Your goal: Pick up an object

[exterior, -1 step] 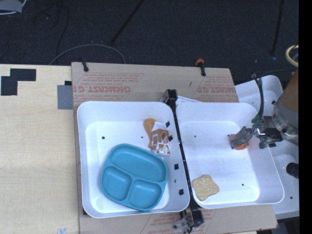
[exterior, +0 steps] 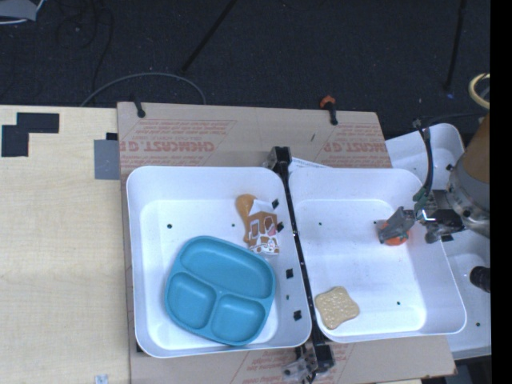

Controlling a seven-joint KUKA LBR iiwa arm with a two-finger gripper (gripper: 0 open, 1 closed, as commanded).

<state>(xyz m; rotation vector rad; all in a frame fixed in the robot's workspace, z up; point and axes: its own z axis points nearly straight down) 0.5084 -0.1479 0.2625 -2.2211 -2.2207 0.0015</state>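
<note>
My gripper (exterior: 402, 222) reaches in from the right and hangs over the right part of the right bin (exterior: 364, 330). A small orange-red object (exterior: 394, 239) sits right at its tip; whether it is gripped is not clear. A tan toast-shaped piece (exterior: 336, 307) lies at the front left corner of the right bin. In the left bin (exterior: 148, 214), a blue divided plate (exterior: 219, 290) lies flat, with a brown and white packet (exterior: 259, 226) just behind it near the divider.
A black divider clamp (exterior: 290, 238) runs between the two bins. Brown cardboard (exterior: 208, 138) lies under the bins. A wooden bench top (exterior: 56, 246) extends to the left. White robot mounting parts (exterior: 472, 294) stand to the right of the right bin.
</note>
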